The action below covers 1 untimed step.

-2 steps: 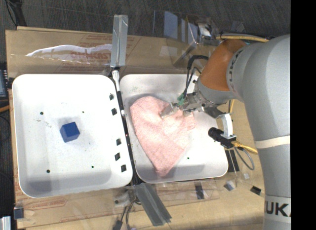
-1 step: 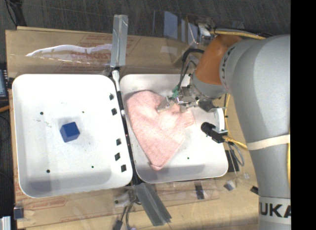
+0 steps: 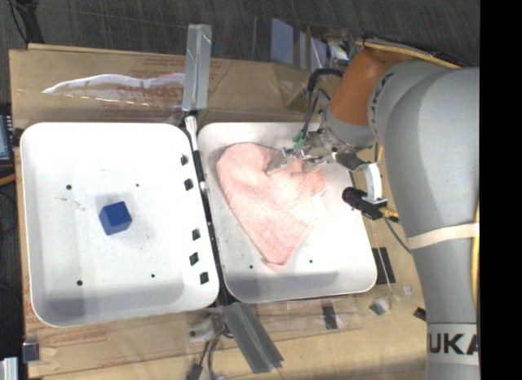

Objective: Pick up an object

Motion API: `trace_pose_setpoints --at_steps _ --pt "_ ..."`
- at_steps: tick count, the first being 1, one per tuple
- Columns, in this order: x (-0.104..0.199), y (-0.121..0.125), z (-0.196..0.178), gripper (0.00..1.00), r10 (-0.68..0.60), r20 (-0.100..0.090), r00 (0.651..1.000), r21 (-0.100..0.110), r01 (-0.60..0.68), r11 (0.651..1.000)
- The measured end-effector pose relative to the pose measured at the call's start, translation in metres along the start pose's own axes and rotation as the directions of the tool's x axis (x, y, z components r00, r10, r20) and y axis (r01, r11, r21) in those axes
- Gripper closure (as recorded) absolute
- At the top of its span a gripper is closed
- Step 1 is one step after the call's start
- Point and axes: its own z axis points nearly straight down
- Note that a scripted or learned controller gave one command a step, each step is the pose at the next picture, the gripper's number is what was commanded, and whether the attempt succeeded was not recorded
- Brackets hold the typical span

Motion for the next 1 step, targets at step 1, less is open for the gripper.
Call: trace_pose_setpoints --at_steps 1 --pt "-0.0007 0.0137 -0.0006 0.0 -0.125 0.001 0.992 -0.002 0.125 0.992"
